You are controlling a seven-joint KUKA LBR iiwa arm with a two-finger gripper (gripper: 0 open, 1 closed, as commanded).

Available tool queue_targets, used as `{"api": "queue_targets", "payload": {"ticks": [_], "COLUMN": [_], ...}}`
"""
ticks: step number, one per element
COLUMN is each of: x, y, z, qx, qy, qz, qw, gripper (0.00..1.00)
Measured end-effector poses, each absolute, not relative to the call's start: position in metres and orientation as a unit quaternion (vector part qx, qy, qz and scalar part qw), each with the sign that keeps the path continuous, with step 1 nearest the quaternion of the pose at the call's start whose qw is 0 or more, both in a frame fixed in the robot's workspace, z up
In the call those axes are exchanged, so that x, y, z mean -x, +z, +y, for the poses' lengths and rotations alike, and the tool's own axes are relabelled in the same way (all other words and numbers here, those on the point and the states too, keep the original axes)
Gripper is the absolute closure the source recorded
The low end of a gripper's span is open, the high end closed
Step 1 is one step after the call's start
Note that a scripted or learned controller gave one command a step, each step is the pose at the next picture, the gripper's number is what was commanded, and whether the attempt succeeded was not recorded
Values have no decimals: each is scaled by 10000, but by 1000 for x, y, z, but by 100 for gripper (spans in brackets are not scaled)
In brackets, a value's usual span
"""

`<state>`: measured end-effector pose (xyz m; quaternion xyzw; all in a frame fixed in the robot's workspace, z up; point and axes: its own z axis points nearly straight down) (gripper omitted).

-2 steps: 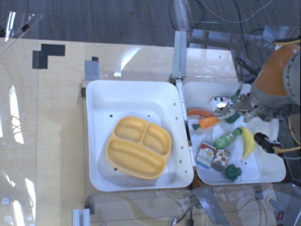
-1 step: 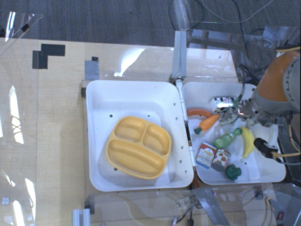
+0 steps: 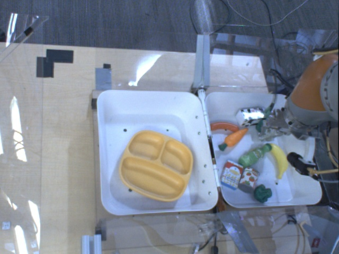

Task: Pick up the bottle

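Two shallow white bins sit side by side, and we take the right-hand white bin [image 3: 307,197] as our landmark. The green plastic bottle [image 3: 254,154] lies tilted on its floor near the middle, untouched as far as we see. Just beside it lie a yellow banana [image 3: 280,161], an orange toy carrot [image 3: 234,137], a small printed carton [image 3: 231,174] and a green broccoli piece [image 3: 262,193]. The grey arm's two-finger gripper [image 3: 265,124] hovers over the bin's far part, apart from the bottle; we cannot tell how it is set. We judge the pick not yet made: reaching, grasping and lifting are all left. The left white bin [image 3: 108,142] holds a yellow divided plate [image 3: 155,164].
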<state>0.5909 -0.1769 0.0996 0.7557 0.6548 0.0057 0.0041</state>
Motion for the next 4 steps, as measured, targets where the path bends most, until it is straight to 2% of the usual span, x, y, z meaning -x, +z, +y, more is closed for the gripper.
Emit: {"api": "queue_targets", "payload": {"ticks": [1, 2, 3, 4], "x": [-591, -591, -593, -593], "y": [100, 100, 111, 111], "z": [-177, -177, -176, -176], "qx": [-7558, -7558, -7544, -7544], "qy": [58, 58, 73, 75], "qz": [6548, 6548, 6563, 6563], "qw": [44, 44, 56, 58], "gripper": [0, 0, 100, 0]}}
